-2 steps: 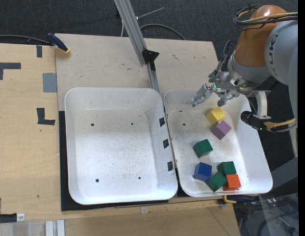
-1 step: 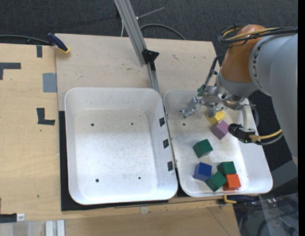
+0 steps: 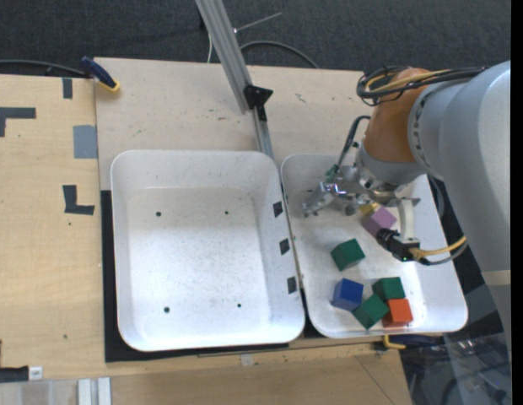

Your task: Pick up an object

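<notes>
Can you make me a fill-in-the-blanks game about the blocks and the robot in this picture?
1. All the blocks lie in the ____ bin.
2. The block touching the orange block on its upper side is ____.
3. The gripper hovers over the right bin's ____ end, away from the blue block.
4. The block closest to the arm's wrist is ____.

Missing words: right; green; far; purple
</notes>
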`<action>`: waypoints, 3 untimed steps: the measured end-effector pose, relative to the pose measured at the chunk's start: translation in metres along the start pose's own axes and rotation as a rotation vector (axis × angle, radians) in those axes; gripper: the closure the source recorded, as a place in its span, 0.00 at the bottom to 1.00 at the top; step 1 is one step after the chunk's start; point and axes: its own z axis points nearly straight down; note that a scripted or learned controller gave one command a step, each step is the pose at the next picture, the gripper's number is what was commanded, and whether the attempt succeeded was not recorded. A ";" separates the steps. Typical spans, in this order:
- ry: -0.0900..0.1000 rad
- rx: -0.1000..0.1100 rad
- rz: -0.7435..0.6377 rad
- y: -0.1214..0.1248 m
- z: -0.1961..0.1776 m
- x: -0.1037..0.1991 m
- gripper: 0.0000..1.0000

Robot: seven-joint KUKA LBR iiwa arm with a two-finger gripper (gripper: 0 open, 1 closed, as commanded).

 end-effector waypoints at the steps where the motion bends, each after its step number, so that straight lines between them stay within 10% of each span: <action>1: 0.000 -0.004 -0.001 0.001 -0.014 0.001 1.00; 3: 0.000 -0.011 0.000 0.008 -0.120 0.008 1.00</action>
